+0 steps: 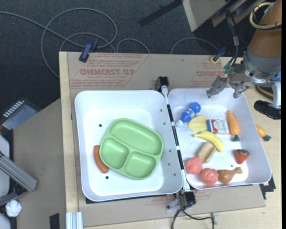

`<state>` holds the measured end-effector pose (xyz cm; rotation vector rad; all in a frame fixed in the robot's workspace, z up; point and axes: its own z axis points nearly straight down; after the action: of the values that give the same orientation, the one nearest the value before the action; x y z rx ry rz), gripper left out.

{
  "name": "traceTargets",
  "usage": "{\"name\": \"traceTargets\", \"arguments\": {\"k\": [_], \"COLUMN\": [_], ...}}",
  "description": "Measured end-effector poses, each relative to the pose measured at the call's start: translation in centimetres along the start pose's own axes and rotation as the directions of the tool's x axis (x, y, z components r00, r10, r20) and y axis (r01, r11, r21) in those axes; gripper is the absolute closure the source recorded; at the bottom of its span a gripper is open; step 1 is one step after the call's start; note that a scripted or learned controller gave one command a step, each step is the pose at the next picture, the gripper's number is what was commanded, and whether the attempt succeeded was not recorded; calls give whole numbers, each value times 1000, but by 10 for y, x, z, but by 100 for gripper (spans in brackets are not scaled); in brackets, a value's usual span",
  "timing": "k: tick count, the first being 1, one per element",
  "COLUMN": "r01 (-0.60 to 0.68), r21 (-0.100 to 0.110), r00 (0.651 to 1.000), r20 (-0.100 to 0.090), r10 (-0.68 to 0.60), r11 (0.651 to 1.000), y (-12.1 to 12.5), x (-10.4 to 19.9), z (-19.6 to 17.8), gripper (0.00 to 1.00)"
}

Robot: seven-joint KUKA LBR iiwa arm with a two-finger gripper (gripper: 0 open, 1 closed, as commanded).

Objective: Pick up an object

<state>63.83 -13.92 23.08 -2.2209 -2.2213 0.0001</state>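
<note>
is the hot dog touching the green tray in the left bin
Touching: the camera view shows the hot dog tucked against the green tray's left rim, no gap between them.

dark carpeted floor point(40, 67) surrounds the worktop point(134, 74), whose brown protective sheet bears red lettering. grey cables point(67, 27) loop across the floor, far left of the fingers. two blue clamps point(87, 50) grip the worktop's far edge. a beige box point(205, 11) stands just behind the fingers. lighting is even.

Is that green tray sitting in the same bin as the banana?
No, the green tray lies in the left bin, while the banana lies among the toy foods in the right bin.
</note>
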Motion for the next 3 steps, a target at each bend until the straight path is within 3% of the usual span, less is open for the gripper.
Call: {"name": "traceTargets", "arguments": {"k": [1,2,3], "r01": [-1,0,-1], "r21": [1,-9,1], "r00": [1000,1000,1000], "r20": [1,3,0], "r10": [1,0,1], "r11": [1000,1000,1000], "y": [-52,-62,-98], "x": [-24,-23,-8], "z": [61,140,146], "gripper": [0,0,0]}}
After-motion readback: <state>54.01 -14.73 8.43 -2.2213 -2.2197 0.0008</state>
